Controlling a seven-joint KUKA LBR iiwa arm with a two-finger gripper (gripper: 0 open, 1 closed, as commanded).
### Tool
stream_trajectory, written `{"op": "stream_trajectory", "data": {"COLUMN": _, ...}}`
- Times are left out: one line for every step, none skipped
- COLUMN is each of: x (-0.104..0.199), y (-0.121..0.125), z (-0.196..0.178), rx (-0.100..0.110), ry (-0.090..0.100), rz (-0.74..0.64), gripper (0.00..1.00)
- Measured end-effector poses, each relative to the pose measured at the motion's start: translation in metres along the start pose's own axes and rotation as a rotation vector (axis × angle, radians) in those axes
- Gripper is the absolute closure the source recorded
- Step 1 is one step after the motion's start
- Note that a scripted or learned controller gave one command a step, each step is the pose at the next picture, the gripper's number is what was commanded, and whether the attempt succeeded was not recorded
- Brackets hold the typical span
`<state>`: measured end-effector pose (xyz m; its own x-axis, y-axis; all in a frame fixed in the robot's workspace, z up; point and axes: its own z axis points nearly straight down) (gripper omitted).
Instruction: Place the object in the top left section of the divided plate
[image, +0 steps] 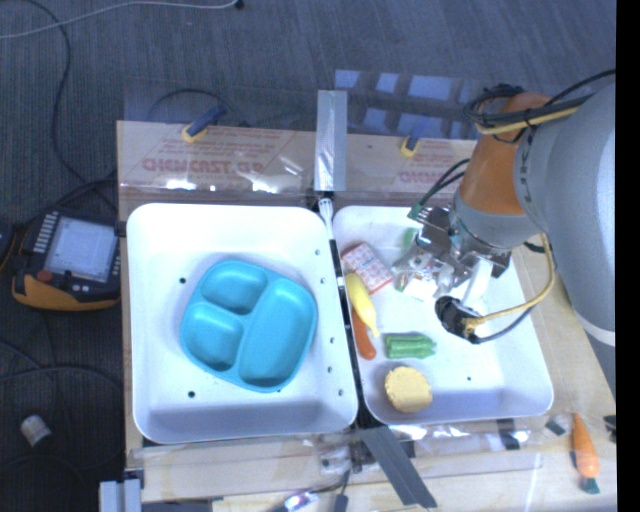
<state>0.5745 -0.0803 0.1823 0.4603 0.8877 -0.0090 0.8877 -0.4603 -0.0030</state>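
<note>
The arm is reached in from the right, its gripper (418, 268) lowered over the right bin (520, 385) beside the green block (410, 346). Whether it is spread cannot be told. The blue divided plate (250, 323) is seen in the left bin (160, 400)

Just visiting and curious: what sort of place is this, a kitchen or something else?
Probably a robotics lab, not a kitchen: a grey arm with an orange band reaches over two shallow white bins, toy food lies beside a blue divided plastic plate, and loose cables cross the carpet.

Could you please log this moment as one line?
gripper: above right bin, fingers unclear | divided plate: left bin, nothing on it | task: not done
</note>
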Motion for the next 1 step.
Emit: {"op": "stream_trajectory", "data": {"x": 0.0910, "y": -0.0672, "z": -0.0358, "rx": 0.003, "ry": 0.005, "rz": 0.128, "gripper": 1.00}}
